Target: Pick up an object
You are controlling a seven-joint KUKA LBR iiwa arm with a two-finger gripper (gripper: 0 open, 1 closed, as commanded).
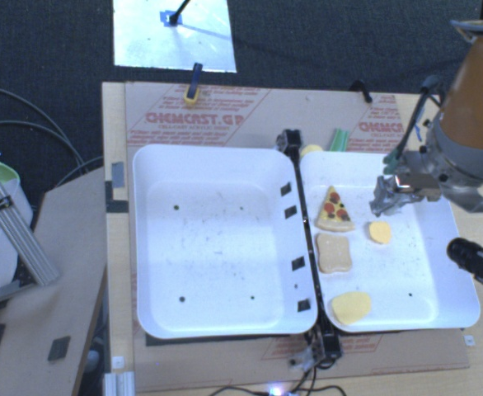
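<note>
Nearest item: yellow oval piece point(351, 307), right bin point(447, 304). Landmark: pizza slice point(335, 209); toast point(334, 253) just below it, small yellow disc point(380, 233) beside it. Gripper point(384, 200) hovers above disc; jaws' state cannot be told. Advice: descend centred over disc.

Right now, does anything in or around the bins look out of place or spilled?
Mostly tidy. The pizza slice, toast and two yellow pieces lie flat in the right bin. One oddity: a small pale yellow piece sits outside it, by the rim's far corner.
</note>
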